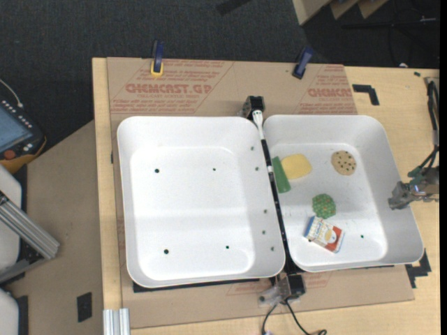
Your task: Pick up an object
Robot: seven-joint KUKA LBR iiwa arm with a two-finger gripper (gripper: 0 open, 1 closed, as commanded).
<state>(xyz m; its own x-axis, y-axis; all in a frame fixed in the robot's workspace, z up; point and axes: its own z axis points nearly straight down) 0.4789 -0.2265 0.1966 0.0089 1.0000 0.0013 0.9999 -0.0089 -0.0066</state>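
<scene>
Nearest the lens, a small carton (pixel 325 234) lies tilted in the right bin (pixel 370 135), white with red and blue print. Just above it sits a green ball (pixel 323 204); farther up, a yellow block (pixel 296 165) beside a green bar (pixel 281 174), and a cookie (pixel 343 162). At that bin's right rim the gripper (pixel 402 195) is too small and blurred to tell its spread. Every object lies to its left; the ball looks closest. Left bin (pixel 140 138) offers nothing.
</scene>
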